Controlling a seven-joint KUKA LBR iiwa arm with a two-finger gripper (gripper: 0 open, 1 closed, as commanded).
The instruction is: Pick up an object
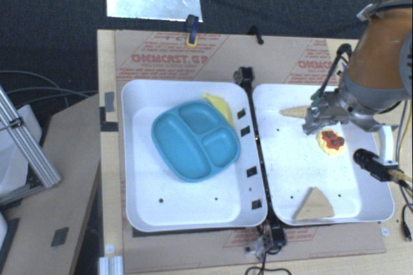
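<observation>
Entry: my gripper (314,120) is hanging over the right bin (284,183); grip state, I cannot tell. Cone-shaped item (293,113) is lying just left of it, long axis left-right; small pizza piece (331,141) is sitting just below-right.

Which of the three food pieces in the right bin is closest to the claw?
The round pizza piece with red topping, just below the claw; the cone lies farther left, the tan wedge near the front.

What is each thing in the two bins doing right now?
Blue divided plastic plate: flat in left white bin.
Yellow piece: partly tucked under plate.
Tan cone: lying in right white bin.
Red-topped round toy: lying below gripper.
Tan triangular wedge: lying flat.
</observation>
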